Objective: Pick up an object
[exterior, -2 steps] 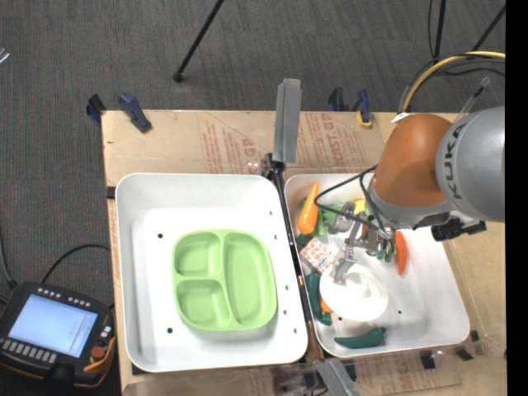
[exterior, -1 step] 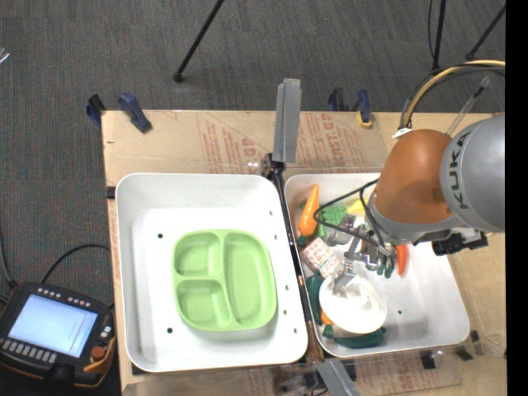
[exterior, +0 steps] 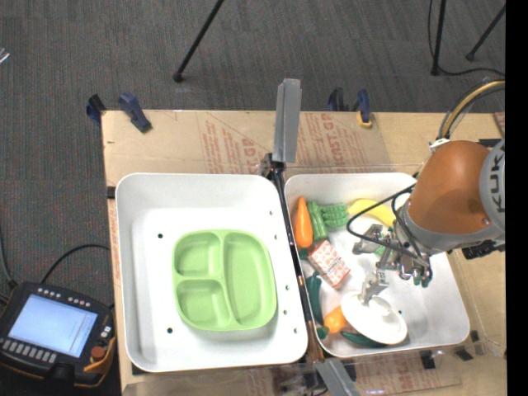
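- Plainly, the gripper [exterior: 373, 289] hangs low in the right bin [exterior: 450, 304], its tip just over the upper rim of the white plate [exterior: 375, 318]; whether the jaws are released or clenched I cannot tell, and nothing shows between them.
- Likeliest target, by my guess, is the plate, at 6 o'clock from the tip. It is flat and thin, so the jaws could slide off its rim or press it down and tip it.
- At 9 o'clock lies a red-and-white packet [exterior: 329, 265]; it bears print, too small to read.
- At 10 to 11 o'clock sit the carrot [exterior: 303, 223] and a green veg [exterior: 332, 216]; at 12 o'clock a yellow piece [exterior: 375, 213], partly behind cables.
- At 7 o'clock an orange bit [exterior: 334, 320] and a dark green pod [exterior: 316, 294] crowd the plate's edge; a closing jaw may nudge them or catch two things at once.
- Loose cables by the wrist could snag on a lift.
- Farther out at 9 o'clock, the left bin [exterior: 140, 221] holds a green tray [exterior: 224, 280].
- Cardboard [exterior: 239, 143] under the bins carries red lettering, reversed and not legible; the arm [exterior: 450, 192] shows "KU" on its side.
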You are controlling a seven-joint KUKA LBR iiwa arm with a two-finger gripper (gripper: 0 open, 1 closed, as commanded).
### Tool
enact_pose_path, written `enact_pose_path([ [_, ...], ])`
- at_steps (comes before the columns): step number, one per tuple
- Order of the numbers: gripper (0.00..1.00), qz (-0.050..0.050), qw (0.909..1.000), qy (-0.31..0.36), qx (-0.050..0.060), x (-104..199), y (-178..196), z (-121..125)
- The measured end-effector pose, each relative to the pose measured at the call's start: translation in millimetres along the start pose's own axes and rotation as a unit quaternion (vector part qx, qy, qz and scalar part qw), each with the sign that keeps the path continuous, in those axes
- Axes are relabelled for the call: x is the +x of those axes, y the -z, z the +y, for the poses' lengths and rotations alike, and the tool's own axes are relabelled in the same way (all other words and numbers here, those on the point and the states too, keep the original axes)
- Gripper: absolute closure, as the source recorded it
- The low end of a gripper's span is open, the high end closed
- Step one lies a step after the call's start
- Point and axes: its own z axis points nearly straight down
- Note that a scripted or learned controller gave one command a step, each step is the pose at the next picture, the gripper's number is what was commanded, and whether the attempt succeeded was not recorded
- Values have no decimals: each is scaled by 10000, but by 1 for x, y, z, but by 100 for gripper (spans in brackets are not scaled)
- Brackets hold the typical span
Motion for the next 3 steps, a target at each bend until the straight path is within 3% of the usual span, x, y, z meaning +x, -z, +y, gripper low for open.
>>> enact_pose_path([
  [1, 0, 85, 9999, -85, -6, -70, -5, 3],
  [2, 0, 101, 9967, -801, 2, -13, -8, -20],
  [3, 0, 100, 9966, -821, -6, -62, -9, 42],
])
